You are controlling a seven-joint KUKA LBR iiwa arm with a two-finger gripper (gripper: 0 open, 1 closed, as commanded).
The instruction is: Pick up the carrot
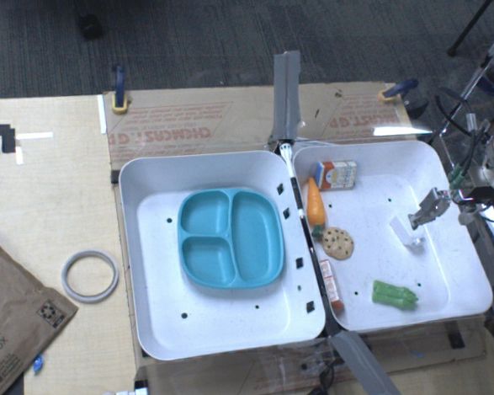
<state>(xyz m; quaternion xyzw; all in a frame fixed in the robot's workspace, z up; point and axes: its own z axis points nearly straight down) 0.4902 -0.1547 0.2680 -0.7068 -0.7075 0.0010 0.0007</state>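
Note:
The carrot (314,203) is orange with a green top. It lies lengthwise against the left wall of the right bin (448,178), near the divider between the two bins. My gripper (419,221) reaches in from the right and hangs over the right half of that bin, well to the right of the carrot and apart from it. Nothing shows in its grasp.
In the right bin there is a small carton (338,175) behind the carrot, a cookie (337,243) just in front of it, a red-and-white tube (330,284) along the left wall and a green item (394,295) near the front. The left bin (140,242) holds a blue divided tray (231,236).

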